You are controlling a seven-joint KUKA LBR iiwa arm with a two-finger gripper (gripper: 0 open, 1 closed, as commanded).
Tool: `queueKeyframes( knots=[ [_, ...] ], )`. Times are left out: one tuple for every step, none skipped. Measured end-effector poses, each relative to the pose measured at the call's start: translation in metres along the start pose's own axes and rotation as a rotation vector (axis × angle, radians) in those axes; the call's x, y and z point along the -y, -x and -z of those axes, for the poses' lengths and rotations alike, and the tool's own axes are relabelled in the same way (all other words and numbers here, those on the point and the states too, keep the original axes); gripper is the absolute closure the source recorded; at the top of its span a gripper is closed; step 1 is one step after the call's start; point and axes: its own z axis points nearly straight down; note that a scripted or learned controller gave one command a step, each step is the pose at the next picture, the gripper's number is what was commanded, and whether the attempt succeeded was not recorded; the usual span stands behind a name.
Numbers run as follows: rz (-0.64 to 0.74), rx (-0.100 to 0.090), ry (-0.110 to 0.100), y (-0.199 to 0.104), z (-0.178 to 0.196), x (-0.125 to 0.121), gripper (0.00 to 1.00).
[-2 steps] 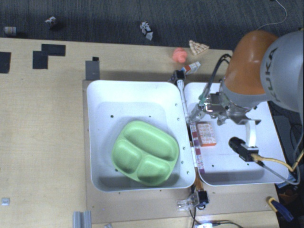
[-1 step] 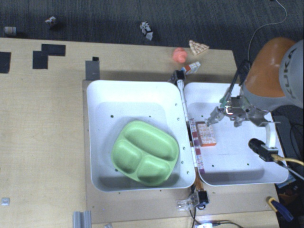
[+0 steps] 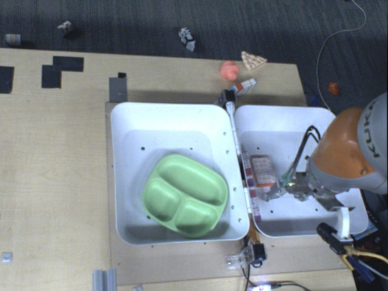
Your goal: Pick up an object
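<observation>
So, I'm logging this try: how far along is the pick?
Done: the arm has reached into the right bin, and its gripper sits low beside the small box. In hand: nothing visibly lifted. Left: grasp and raise it. The green tray lies untouched in the left bin.

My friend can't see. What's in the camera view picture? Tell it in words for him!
A grey and orange robot arm reaches from the right into the right white bin, its gripper low beside a small pinkish packet. The left white bin holds a green divided tray.
</observation>
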Motion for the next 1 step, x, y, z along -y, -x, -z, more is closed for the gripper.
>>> queueKeyframes(
  knots=[
    [0.000, 0.000, 0.006, 0.0344, -0.0034, -0.0022, 0.00]
  ],
)
